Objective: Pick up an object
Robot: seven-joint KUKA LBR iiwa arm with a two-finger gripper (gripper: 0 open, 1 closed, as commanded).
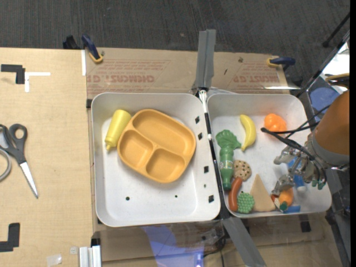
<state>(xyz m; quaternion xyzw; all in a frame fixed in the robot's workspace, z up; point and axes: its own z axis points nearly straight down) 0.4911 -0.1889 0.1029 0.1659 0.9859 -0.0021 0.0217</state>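
Note:
My gripper hangs low over the right side of the right bin, reaching in from the right. Its two fingers stand apart, so it is open, and only white bin floor shows between them. Just below it, near the bin's front right corner, lies a small orange toy with a green tip. To the left of that are a tan cheese wedge, a red sausage and a round cookie. A green bottle, a banana and an orange lie further back.
The left bin holds an orange divided plate and a yellow bottle. Scissors lie on the bench at the far left. Dark cables run from the arm over the right bin's back right.

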